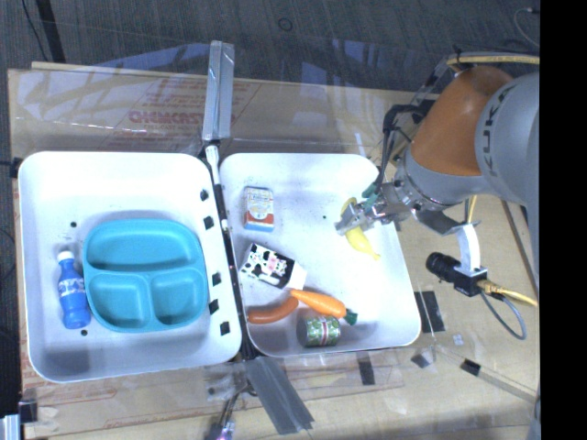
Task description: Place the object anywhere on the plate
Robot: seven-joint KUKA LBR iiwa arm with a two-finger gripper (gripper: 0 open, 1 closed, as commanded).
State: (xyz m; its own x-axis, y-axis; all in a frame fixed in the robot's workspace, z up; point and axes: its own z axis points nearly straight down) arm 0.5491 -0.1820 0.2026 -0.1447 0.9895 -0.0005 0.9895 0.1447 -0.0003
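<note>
On the bench, the right bin holds the banana at its three o'clock edge; the pincer pinches it; next, carry it to the blue plate.

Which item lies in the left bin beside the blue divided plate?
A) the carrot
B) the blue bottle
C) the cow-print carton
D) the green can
B: the blue bottle lies against the left edge of the blue divided plate in the left bin; the other three lie in the right bin.
</note>
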